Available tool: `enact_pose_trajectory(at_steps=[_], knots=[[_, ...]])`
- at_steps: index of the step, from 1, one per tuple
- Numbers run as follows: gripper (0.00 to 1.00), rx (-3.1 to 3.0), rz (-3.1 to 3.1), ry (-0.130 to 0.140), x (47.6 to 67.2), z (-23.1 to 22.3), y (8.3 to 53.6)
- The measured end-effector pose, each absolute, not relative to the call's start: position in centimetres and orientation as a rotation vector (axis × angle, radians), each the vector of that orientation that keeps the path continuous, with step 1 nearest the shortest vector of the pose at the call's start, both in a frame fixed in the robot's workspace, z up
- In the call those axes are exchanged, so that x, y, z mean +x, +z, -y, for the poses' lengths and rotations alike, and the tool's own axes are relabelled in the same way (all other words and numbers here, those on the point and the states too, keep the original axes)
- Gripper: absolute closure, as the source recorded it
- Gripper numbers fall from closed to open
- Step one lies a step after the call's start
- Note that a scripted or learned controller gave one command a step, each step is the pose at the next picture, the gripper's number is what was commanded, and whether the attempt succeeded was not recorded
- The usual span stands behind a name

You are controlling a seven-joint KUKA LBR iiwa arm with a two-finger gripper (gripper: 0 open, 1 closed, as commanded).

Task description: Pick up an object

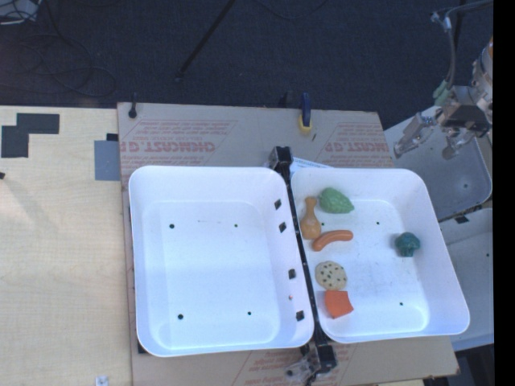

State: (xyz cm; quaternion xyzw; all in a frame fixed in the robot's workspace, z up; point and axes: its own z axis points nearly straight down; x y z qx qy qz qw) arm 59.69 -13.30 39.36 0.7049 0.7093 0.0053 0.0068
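**A:** Where are the things to pick from?

**B:** All in the right bin (434,215). Along its left side, near the divider, lie a green leafy piece (335,201) at the top, a tan drumstick-shaped toy (311,219) just left of and below it, and an orange sausage (333,238) touching or nearly touching the drumstick's lower end. Below those sits a round speckled cookie (330,275), and just under it an orange-red block (339,304). A small teal lump (407,244) lies apart from the rest, over by the bin's right wall.

**A:** And the gripper?

**B:** The gripper (430,137) is up at the right, outside the bins, above the right bin's far corner and well apart from every item. Its two fingers are spread, one pointing down-left and the other down, with nothing between them.

**A:** What about the other bin?

**B:** The left bin (145,256) sits beside the right one, their edges joined by black clips (283,227). Both rest on a cardboard sheet (209,139) on the pale wooden bench (56,256).
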Motion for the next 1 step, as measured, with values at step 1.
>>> enact_pose_trajectory(at_steps=[1], knots=[[0.0, 2.224, -2.208, 0.0, 55.39, 21.87, 46.23]])
